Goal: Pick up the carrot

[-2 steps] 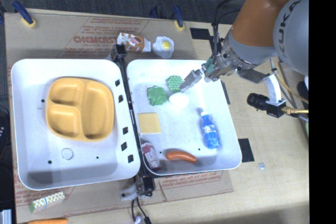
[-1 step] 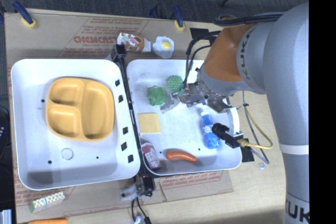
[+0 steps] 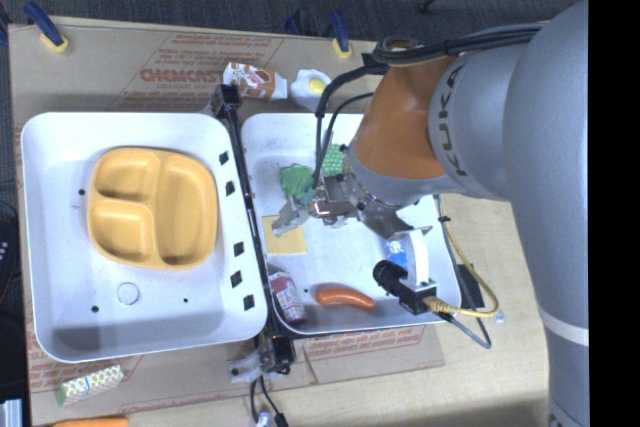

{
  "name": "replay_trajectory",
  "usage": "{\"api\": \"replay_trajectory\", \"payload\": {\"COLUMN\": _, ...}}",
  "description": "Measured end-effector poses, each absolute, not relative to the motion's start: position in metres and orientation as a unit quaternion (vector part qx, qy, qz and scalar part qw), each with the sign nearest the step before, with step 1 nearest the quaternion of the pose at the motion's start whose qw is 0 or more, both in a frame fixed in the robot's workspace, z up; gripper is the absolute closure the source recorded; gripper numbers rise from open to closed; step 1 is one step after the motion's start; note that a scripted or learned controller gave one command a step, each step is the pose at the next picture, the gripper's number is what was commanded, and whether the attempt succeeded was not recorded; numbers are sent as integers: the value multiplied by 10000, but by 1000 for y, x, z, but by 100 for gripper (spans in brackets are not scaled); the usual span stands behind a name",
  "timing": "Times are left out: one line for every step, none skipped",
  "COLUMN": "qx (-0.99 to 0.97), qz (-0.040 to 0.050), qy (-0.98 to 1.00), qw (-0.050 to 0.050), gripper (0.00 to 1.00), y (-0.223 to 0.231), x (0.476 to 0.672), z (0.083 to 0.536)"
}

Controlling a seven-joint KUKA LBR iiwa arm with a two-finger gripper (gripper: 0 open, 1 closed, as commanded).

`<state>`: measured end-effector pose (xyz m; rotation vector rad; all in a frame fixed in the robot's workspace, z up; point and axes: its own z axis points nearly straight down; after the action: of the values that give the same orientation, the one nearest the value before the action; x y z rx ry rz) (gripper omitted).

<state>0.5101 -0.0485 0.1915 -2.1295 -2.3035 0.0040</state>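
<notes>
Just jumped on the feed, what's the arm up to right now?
The KUKA arm is reaching into the right bin, with its claw low over a green item and a yellow piece near the bin's middle. The carrot lies apart from it, by the bin's near edge beside a small can. The left bin holds a yellow divided tray.
</notes>
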Motion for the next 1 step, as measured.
{"api": "replay_trajectory", "payload": {"qx": -6552, "qz": 11, "qy": -7555, "qw": 11, "gripper": 0, "y": -43, "x": 582, "z": 191}}
